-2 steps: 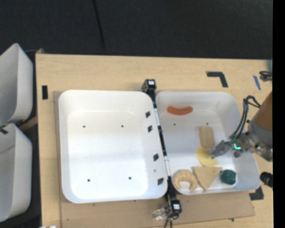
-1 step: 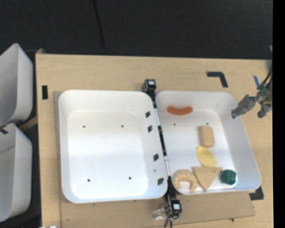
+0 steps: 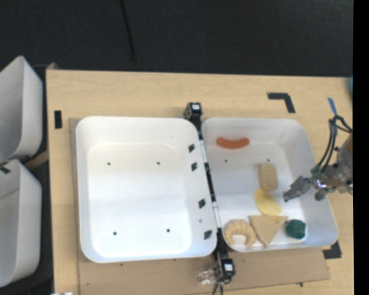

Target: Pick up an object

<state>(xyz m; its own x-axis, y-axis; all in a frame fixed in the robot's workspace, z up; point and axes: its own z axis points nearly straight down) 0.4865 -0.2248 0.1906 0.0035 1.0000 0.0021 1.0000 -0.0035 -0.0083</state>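
Nearest the camera, along the lower wall of the right bin [image 3: 313, 165], four things are gathered: a pale curled pastry-like piece [image 3: 238, 232] at the left corner, a tan wedge [image 3: 267, 229] touching it, a yellow round slice [image 3: 267, 203] just above the wedge, and a dark green lump [image 3: 296, 228] at the right end. Further up the bin a tan oblong block [image 3: 268, 176] is seen, close above the yellow slice, and a red sausage-shaped piece [image 3: 233, 142] is laid well apart near the far wall. The gripper [image 3: 302, 186] is reached in from the right over the bin's right side, above the green lump and to the right of the block; nothing is seen between its fingers. Whether those fingers are parted or closed cannot be told, since they are small, dark and blurred against the white floor. The arm behind is cut off by the frame edge, so only a wrist cluster with cables [image 3: 335, 146] is made out. The left bin [image 3: 135, 186] is shown beside it, joined along a dark clipped seam.
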